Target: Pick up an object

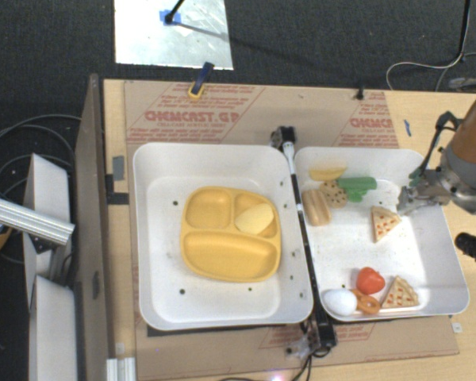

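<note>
Pizza slice (385, 224) beside end effector (410, 198), bench sheet (192, 117) apparently printed "CHEMCAST GP"

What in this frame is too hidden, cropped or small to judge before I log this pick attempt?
- Grey two-finger gripper, camera view: too small and blurred to tell open from shut, or whether it touches the pizza-slice toy near it.
- Grey arm with orange band: cut off by the right edge.
- Orange ring-shaped piece: partly covered by the red tomato toy, so its shape is unclear.
</note>
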Controlling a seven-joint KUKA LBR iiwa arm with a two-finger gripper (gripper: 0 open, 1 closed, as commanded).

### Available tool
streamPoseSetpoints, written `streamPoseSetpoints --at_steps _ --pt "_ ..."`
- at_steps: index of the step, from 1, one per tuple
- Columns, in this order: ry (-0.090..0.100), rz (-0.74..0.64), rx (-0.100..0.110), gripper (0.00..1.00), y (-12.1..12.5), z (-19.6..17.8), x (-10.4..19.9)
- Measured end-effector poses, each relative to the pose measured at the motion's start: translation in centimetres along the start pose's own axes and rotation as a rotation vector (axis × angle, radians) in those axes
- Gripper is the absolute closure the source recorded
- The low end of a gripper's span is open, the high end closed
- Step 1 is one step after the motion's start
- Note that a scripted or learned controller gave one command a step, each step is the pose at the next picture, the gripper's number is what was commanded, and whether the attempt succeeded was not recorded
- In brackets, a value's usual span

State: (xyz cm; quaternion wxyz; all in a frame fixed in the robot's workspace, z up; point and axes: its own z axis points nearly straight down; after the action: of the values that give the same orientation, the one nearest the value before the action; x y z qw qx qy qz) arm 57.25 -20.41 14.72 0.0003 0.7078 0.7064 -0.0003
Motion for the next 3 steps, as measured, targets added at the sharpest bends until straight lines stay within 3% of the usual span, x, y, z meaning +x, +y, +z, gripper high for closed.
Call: streamPoseSetpoints --at_steps 1,2,3 --pt "0.002 -0.008 -0.001 1.00 -2.2 -3.6 4.1" --pt "-0.002 -0.008 -0.007 1.00 5.4 -1.6 1.4" --pt "-0.001 -0.003 -0.001 1.00 3.9 -1.7 0.4"
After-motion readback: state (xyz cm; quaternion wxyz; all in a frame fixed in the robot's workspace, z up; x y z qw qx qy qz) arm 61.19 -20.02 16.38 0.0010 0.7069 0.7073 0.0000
